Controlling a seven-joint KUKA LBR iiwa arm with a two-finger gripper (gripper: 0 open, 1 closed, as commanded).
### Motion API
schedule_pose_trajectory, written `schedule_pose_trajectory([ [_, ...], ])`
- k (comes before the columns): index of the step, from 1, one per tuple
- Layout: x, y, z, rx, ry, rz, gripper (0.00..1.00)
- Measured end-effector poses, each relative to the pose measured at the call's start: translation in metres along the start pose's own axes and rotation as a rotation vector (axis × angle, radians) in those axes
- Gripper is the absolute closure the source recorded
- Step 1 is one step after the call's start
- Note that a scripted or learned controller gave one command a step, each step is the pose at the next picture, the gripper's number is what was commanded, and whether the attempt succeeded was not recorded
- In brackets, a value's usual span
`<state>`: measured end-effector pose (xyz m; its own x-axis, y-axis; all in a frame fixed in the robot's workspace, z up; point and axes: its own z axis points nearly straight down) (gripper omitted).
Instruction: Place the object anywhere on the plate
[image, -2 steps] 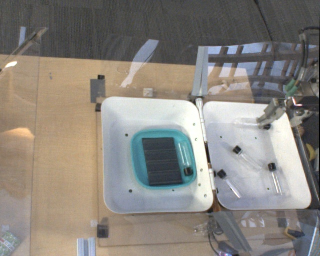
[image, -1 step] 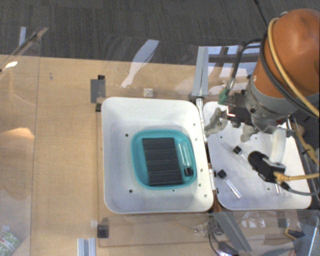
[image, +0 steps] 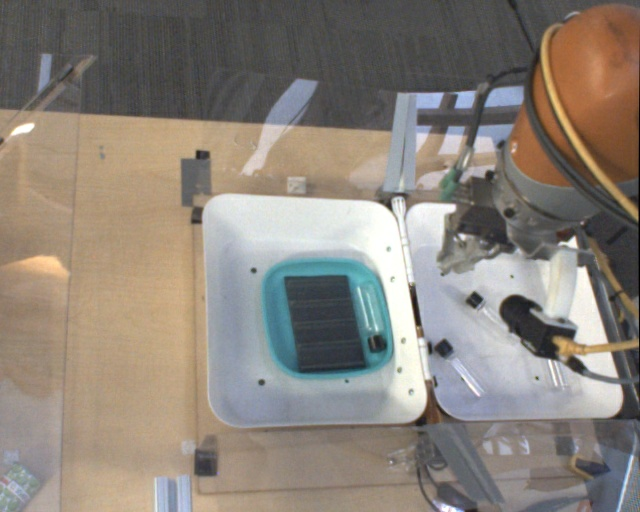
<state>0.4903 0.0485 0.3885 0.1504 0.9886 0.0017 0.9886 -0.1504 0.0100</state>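
Capped clear tube (image: 370, 310): lying on the teal plate (image: 276, 330) in the left bin (image: 235, 340), along the plate's right edge beside a dark ridged slab (image: 322, 322), so judged already placed. End effector (image: 455, 258): poised above the right bin (image: 590, 395) near its far-left corner, opening and hold impossible to tell. Similar tube (image: 478, 305) close by, another tube (image: 462, 376) toward the near-left corner, bin walls between these and the plate.

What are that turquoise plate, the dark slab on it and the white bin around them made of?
The turquoise plate looks like smooth moulded plastic, with a soft sheen on its rim. The dark slab is matte with ridges across it: rubber or plastic, unclear which. The white bin seems to be glossy plastic, with rounded corners.
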Motion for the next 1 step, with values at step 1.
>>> schedule_pose_trajectory([
  [1,0.0828,-0.0100,0.1389,0.009,-0.001,0.035,1.00],
])
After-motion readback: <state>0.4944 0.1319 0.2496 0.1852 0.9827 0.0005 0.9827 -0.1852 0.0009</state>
